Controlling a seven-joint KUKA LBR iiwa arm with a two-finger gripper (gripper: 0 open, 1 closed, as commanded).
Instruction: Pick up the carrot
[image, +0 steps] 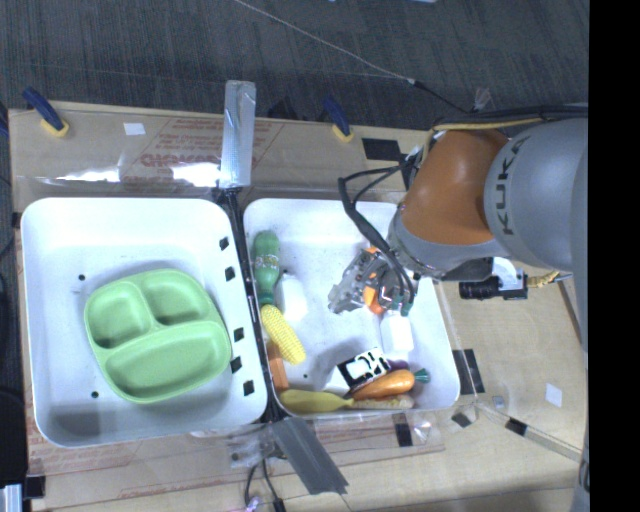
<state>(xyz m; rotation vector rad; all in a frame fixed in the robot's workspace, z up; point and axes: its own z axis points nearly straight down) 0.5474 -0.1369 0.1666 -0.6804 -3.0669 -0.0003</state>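
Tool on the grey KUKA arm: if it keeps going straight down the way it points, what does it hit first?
Probably the bare white floor of the right bin. The tool hangs above an open patch, with the yellow corn cob to its left and the orange carrot nearer the front wall. Depth is uncertain from this slanted view.

The gripper (352, 290) is blurred, so finger state can't be made out. 1 small orange piece (277, 372) is half hidden under the corn (282, 333). The arm (520, 190) is cut off at the right.
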